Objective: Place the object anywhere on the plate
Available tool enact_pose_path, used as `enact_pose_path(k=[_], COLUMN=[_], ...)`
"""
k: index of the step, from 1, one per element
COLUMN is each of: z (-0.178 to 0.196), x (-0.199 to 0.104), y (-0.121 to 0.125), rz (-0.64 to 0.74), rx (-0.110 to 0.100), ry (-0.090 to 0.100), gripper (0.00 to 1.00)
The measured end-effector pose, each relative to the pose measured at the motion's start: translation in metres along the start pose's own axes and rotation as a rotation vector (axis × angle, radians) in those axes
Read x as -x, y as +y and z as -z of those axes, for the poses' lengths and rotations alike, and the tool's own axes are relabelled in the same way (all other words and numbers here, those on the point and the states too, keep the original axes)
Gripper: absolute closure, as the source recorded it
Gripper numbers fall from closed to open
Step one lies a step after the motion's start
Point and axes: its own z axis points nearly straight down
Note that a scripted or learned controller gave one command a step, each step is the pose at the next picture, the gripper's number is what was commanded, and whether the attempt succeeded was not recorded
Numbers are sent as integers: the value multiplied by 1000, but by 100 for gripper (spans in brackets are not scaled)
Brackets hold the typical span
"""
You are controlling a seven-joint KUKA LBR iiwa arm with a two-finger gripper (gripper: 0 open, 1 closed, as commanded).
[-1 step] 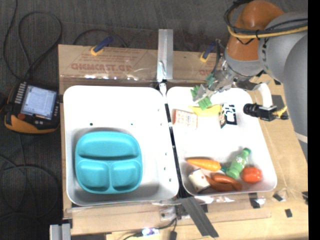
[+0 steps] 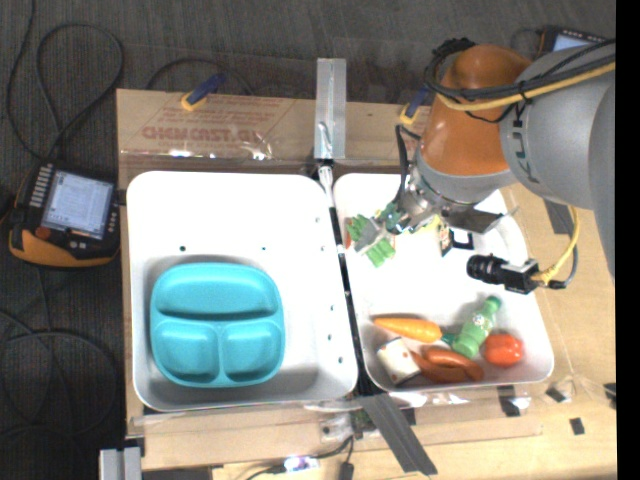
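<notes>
Right bin [image 2: 530,298]: carrot [image 2: 407,327], green bottle [image 2: 477,326], tomato [image 2: 503,348] and sausage [image 2: 447,364] clustered at the near edge. Teal plate [image 2: 216,324] sits in the left bin [image 2: 200,203]. Hand [image 2: 385,230] at the right bin's far-left corner, clamped on a green object [image 2: 380,253].

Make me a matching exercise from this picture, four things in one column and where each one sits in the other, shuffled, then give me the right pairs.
Things:
1. turquoise divided plate
2. carrot
3. tomato
4. handheld control pendant

Places:
A. on the floor, left of the bench
B. right bin, near right corner
C. left bin, toward the near edge
D. right bin, near edge, closer to the divider between the bins

Pairs: 1-C, 2-D, 3-B, 4-A
</notes>
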Motion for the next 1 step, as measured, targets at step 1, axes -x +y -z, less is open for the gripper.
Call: enact_pose_path(k=[1], z=[95], x=[6], y=[28], rz=[-1], rx=[2], ry=[-2], gripper=[100])
